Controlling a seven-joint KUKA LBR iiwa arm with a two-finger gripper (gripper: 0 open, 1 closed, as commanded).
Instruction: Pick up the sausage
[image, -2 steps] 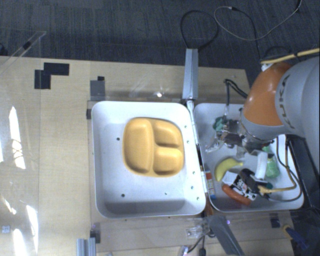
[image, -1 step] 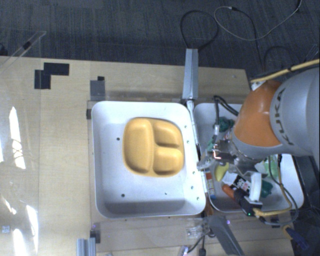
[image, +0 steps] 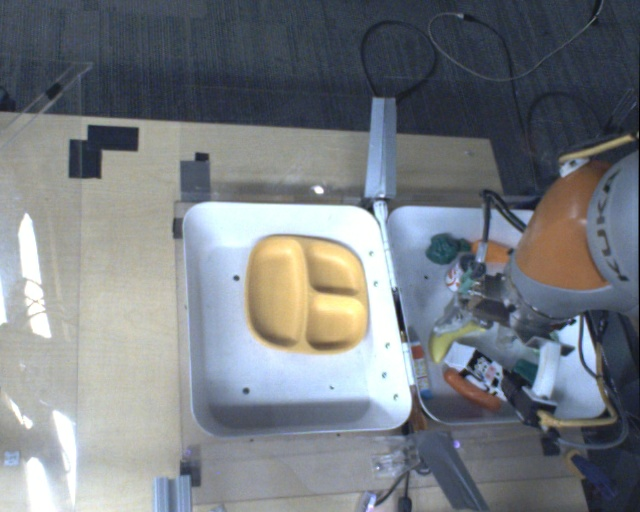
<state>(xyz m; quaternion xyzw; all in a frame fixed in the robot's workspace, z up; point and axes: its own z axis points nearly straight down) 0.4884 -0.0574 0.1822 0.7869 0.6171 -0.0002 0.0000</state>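
Arm is reaching in over the right bin, wrist hanging low above the clutter in the middle of it. Gripper is sitting down among the items; can't tell whether it's open, closed or gripping anything. Sausage is lying flat near the right bin's front edge, toward its front-left corner, apart from the gripper. A small black-and-white box is sitting just behind the sausage, a yellow item beside that. A green item is lying near the bin's back-left corner. Left bin is holding a yellow divided tray around its centre.
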